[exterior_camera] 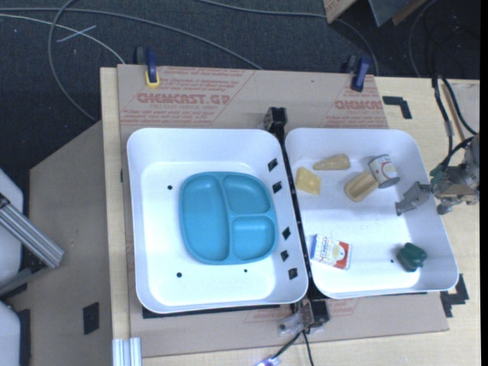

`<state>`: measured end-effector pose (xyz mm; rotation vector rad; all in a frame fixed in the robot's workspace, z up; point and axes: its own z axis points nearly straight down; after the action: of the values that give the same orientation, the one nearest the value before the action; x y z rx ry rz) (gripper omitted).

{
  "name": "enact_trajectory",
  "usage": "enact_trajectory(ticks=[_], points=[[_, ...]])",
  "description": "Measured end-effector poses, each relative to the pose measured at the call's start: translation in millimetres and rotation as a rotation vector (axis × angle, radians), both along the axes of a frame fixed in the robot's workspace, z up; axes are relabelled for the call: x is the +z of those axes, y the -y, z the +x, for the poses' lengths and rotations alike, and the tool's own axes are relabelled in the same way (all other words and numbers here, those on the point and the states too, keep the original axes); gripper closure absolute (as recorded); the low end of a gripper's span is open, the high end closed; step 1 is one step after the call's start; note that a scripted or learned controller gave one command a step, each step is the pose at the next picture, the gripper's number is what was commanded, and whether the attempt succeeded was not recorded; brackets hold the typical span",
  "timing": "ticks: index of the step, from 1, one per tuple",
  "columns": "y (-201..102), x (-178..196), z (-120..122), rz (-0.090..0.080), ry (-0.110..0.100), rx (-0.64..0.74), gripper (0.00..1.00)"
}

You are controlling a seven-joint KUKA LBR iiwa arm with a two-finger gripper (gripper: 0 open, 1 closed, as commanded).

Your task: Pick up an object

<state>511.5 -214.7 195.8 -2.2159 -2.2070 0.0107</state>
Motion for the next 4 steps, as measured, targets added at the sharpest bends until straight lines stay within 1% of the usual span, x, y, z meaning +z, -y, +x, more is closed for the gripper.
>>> enact_trajectory(ticks=[1,2,3,4], points=[[-1,7,3,-0.004,0.014,0.004,0.0],[8,-41,-1,-0.002,0.009,0.003,0.0],[4,-103,-5,0.004,0.009,0.006,0.0],[1,-111,-4,0.003,0.012,0.006,0.0]])
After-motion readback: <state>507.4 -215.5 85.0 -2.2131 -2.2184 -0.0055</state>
